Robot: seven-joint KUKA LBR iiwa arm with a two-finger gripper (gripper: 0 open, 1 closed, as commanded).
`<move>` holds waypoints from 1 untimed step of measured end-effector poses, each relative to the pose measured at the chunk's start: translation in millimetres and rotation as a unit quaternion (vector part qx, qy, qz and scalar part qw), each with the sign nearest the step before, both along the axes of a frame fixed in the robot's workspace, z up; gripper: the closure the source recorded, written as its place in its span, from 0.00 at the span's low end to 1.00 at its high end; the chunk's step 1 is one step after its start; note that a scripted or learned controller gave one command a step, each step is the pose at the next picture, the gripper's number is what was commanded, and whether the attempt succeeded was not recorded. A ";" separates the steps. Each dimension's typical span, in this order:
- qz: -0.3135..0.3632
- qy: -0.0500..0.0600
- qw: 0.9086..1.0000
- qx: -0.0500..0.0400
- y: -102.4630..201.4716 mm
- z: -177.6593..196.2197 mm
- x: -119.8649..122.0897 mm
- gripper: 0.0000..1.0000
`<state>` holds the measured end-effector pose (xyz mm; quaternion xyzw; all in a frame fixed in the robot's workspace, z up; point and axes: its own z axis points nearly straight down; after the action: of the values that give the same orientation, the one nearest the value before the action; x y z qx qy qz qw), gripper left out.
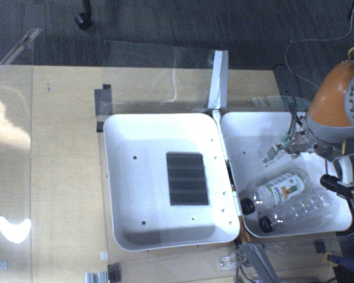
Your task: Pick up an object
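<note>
End effector (280, 149): low over the far half of the right bin (246, 121), tip pointing left and slightly near. Cannot tell whether it is open or closed at this resolution. It sits apart from all bin contents.

Arm (339, 123): enters from the right over the right bin's far right corner. Orange band (332, 100) sits above the wrist.

Right bin, near half: two clear plastic bottles, both lying on their sides.
- Labelled bottle (280, 189): white label with green and orange print. It lies nearest the end effector, just to its near side. Its black cap (247, 206) points left, close to the bin's left wall.
- Plain bottle (301, 212): on the near side of the labelled one, just beside it and roughly parallel. Contact between them is uncertain. Its black cap (265, 223) points left, by the near wall.

Left bin (126, 169): a ribbed black slab (187, 178) lies flat, right of centre. It is rectangular, with its long axis running far to near. It is well apart from the end effector, and the wall between the bins lies between them.

Both bins sit side by side on the pale wood tabletop (56, 171), with their inner walls touching.
</note>
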<state>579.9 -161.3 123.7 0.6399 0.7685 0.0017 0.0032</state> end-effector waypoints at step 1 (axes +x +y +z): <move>0.071 -0.005 0.997 -0.002 -21.3 -33.8 -45.5 0.00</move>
<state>534.4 -182.6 89.8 0.5835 0.8121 0.0037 0.0077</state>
